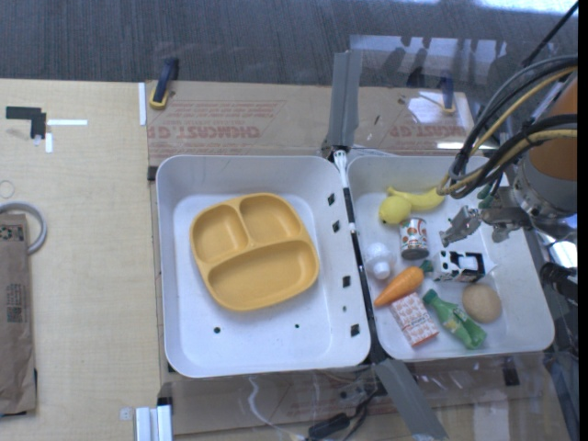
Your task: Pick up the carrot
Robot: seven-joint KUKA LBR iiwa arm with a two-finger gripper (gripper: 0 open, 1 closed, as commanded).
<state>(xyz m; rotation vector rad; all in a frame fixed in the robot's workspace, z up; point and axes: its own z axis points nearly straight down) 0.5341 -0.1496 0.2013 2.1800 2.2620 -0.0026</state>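
Observation:
The orange carrot [400,285] lies tilted near the left side of the right bin [537,333], its thick end toward the bin's middle. A white ball [378,266] touches its upper left, and a red-and-white box [414,319] lies just below it. My gripper [480,228] hangs over the right half of the same bin, above the black-and-white cow toy [459,265] and up and to the right of the carrot. Its fingers stand apart, open, with nothing between them.
The right bin also holds a yellow squash [404,206], a small can [414,239], a potato [481,302] and a green packet [455,320]. The left bin [175,274] holds a yellow divided plate [254,249]. Black cables [496,136] trail from the arm.

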